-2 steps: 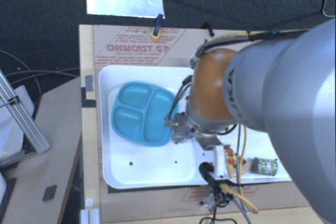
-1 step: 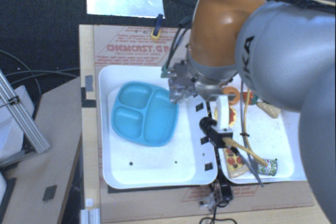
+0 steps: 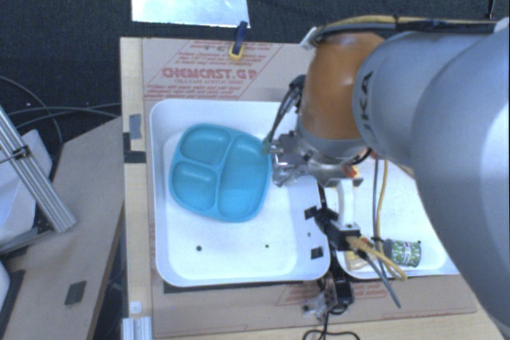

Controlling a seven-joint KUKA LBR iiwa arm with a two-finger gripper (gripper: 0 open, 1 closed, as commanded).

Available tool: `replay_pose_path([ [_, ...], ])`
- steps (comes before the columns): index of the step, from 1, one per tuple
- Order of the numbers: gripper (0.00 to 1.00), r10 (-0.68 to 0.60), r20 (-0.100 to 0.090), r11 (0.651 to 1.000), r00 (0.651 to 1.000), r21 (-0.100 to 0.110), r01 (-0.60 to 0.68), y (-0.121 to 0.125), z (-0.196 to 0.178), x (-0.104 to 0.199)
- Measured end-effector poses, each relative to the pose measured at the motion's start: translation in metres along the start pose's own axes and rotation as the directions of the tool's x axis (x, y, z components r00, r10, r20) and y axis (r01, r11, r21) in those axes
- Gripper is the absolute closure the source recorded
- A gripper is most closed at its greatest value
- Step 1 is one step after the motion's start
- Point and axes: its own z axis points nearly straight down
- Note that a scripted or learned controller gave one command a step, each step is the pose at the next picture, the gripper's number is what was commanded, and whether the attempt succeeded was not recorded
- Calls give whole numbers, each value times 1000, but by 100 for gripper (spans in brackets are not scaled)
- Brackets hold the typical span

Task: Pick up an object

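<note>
Blue divided plate [image 3: 220, 182]: smooth, glossy plastic. Left bin [image 3: 231, 263]: matt white plastic. Board [image 3: 209, 69] under bins: printed brown cardboard, matt.

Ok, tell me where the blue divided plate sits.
The blue divided plate lies in the left white bin, toward its upper half, beside the arm's wrist.

Much of the left bin [image 3: 239, 263] is taken up by a blue divided plate [image 3: 219, 171], which lies against its far and left sides; bare white floor is left open along the near side. The bin's right edge is overhung by the arm [image 3: 374, 99] and its gripper [image 3: 284, 169]. The right bin [image 3: 434, 267] is largely hidden by the arm; a small can [image 3: 403, 252] is seen at its near side.
</note>
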Motion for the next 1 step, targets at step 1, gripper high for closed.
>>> replay_pose_path([
  [1, 100, 0, -1, 1000, 1000, -12, 0, 54, 14, -62],
])
